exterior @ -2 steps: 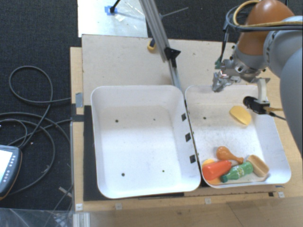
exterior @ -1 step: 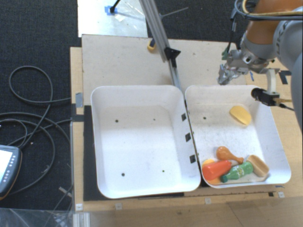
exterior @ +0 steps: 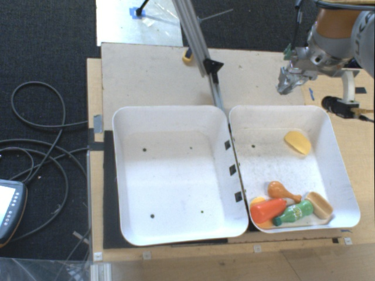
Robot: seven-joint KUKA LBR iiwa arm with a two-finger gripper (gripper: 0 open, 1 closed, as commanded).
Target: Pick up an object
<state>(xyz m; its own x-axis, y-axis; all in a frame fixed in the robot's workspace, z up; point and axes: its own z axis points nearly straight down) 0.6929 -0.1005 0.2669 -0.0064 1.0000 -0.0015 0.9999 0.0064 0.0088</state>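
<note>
Toys [exterior: 291, 206] clustered in right bin's [exterior: 341, 157] near corner, hand [exterior: 287, 82] beyond its far rim.

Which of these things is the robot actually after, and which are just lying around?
Part of the job: tool; yellow piece; orange drumstick; red-orange carrot; green bottle; tan bread; right bin.

Just lying about: left bin; black cables; screen device.

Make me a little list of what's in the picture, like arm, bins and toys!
arm: grey with an orange band, reaching in from the right
gripper: above the bench, beyond the right bin's far edge, holding nothing visible
left bin: white, shallow
right bin: white, holds the toys
yellow piece: alone near the far side
near corner pile: green bottle, red-orange toy, orange drumstick, tan piece
</note>
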